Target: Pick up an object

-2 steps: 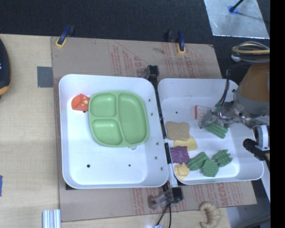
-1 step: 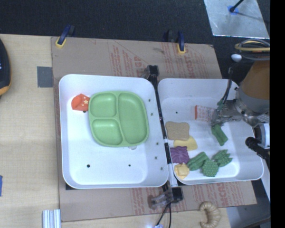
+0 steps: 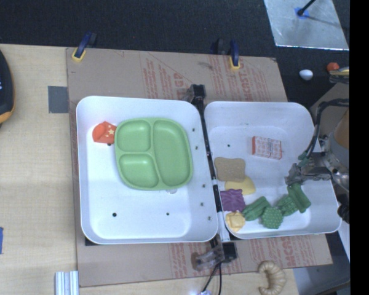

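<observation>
- The tabletop (image 3: 31,183), pale wood under a clamped sheet of brown cardboard (image 3: 172,72), carries two shallow white bins touching along their inner edges; judged from this view, the pick-up is not yet done, since every object lies on a bin floor.
- The left bin (image 3: 95,220) holds a green divided plate (image 3: 154,152), with a small red toy (image 3: 103,133) touching the plate's upper left corner.
- The right bin (image 3: 234,112) holds the likelier targets: a red-and-white packet (image 3: 267,147) lying alone near the middle, a tan slice (image 3: 229,167) overlapping a yellow piece (image 3: 241,185) just below it, a purple piece (image 3: 232,199), a small yellow toy (image 3: 235,220), and a cluster of dark green toys (image 3: 272,211) along the near wall.
- The arm enters at the right edge, its wrist low over the right bin's far-right side.
- The tool (image 3: 302,174) sits at the bin's right wall, just above the rightmost green toy (image 3: 298,197) and close to it, though whether they touch cannot be told.
- How wide the tool stands cannot be told from this slant, and nothing is seen in its hold.
- What is left, on this reading: close on one object, most plausibly that nearest green toy, and lift it clear of the bin floor.
</observation>
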{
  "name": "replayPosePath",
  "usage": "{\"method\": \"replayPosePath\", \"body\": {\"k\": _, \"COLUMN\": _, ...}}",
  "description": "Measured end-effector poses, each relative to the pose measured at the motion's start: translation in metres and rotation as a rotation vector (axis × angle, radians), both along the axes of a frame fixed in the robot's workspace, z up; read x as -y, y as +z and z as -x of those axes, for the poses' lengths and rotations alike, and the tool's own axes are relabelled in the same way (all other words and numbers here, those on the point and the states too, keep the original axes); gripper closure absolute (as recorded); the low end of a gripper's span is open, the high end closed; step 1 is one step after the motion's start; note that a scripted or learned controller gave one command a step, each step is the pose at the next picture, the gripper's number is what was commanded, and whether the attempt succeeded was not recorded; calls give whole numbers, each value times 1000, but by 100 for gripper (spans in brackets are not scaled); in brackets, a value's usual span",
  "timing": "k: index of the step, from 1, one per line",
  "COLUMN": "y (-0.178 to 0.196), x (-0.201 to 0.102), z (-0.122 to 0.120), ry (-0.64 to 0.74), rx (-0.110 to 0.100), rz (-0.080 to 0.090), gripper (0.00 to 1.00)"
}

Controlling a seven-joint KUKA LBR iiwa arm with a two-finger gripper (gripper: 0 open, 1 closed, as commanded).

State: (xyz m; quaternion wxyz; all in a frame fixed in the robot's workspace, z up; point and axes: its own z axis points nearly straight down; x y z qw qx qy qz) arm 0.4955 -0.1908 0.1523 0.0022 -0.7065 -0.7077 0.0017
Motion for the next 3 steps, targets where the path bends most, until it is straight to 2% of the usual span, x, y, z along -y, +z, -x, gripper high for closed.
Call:
{"method": "replayPosePath", "body": {"k": 1, "y": 64, "x": -79, "z": -64, "ry": 12, "rx": 13, "rz": -1, "gripper": 100}}
{"method": "replayPosePath", "body": {"k": 2, "y": 76, "x": -132, "z": -61, "ry": 8, "rx": 4, "rz": 1, "gripper": 100}}
{"method": "replayPosePath", "body": {"k": 3, "y": 74, "x": -183, "z": -102, "ry": 8, "rx": 6, "rz": 0, "gripper": 100}}
